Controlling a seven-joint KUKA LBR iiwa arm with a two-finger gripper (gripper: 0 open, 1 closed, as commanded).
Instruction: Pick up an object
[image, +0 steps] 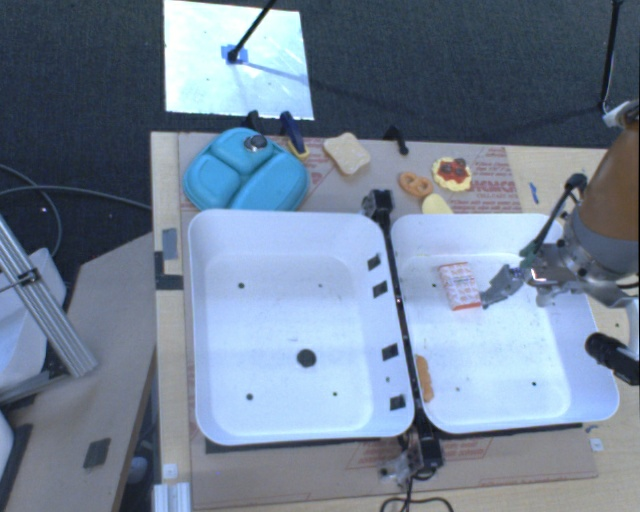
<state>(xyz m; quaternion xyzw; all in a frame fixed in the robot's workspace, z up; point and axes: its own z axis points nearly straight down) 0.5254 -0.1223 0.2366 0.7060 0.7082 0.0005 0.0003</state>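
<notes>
Camera view: small red-and-white printed carton (457, 285) lies at nine o'clock from hand (497, 291), near, long axis twelve-to-six (grip state: cannot tell).

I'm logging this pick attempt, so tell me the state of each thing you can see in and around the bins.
Tool: low over the right bin, just beside the packet, holding nothing.
Red-and-white packet: lying flat in the right bin.
Orange piece: lying against the right bin's left wall.
Dark round piece: lying flat in the left bin.
Blue divided plate: behind the bins.
</notes>
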